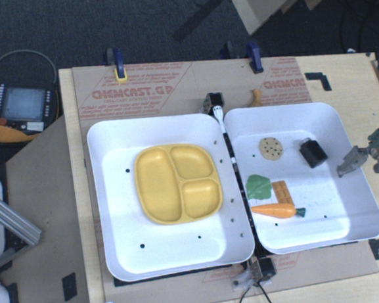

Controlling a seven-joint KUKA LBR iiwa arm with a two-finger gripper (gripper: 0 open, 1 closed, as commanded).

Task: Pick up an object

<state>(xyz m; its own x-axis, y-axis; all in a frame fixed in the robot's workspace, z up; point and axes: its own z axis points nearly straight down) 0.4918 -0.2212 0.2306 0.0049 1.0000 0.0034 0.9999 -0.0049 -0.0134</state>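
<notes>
Right now my likeliest target is the carrot (274,210), low in the right bin (360,221), right of the frame's centre. Its long axis runs nearly left to right across the picture, orange tip toward the left, green stub toward the lower right. A tan block (282,191) touches its upper side, and a green leaf piece (258,186) sits just beside that. Higher up lie a speckled cookie (270,148) and a black block (312,152), well apart from the carrot. The left bin (119,252) carries a yellow divided plate (178,182).

My hand (365,158) hovers at the right bin's right edge, holding nothing; I cannot tell how wide it stands.

I judge the risk is crowding: closing along the carrot's length would let it slip out, and coming down near the tan block could catch both or nudge the carrot away. The worktop (170,83) beyond looks harmless.
</notes>
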